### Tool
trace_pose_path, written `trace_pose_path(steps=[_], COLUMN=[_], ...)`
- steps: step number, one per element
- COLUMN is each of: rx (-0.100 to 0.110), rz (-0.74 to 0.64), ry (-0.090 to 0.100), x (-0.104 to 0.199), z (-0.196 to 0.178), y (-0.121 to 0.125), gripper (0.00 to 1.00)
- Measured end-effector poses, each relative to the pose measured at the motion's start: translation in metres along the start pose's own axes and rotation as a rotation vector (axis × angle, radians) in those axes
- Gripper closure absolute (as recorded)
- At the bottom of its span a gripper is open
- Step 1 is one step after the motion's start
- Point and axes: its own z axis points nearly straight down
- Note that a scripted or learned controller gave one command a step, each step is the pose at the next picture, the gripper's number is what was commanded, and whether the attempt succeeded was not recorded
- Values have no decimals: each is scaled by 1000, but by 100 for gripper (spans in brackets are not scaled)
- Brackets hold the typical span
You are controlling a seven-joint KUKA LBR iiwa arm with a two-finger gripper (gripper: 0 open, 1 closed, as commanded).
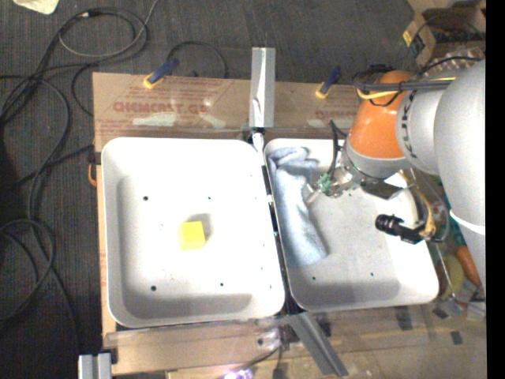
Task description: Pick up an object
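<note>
A small yellow block [192, 234] is lying near the middle of the left bin [118, 180], alone on the white floor and clear of every wall. In the right bin [410, 290] a pale grey-blue cloth [296, 204] is sprawling along the left wall, running from the far corner down towards the middle.

The arm [442, 125], orange band above the wrist, is reaching in from the right, and its gripper [327, 184] is hanging at the cloth's upper part, seemingly touching or just above it. From where I'm standing I can't tell how wide its jaws are, nor whether any cloth is caught between them.

I'd judge it to be at the approach or grasp step, aiming for the cloth. Next it needs a firm pinch on a fold and a straight lift, since limp fabric slips easily.

On the brown board [158, 109] behind the bins, faded red lettering is showing, but it's too washed out for me to read with any confidence.
</note>
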Motion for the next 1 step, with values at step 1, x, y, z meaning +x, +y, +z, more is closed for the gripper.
trace_pose_path(steps=[1], rx=[16], rz=[360], ry=[4], x=[-45], z=[-60], y=[22], gripper=[0])
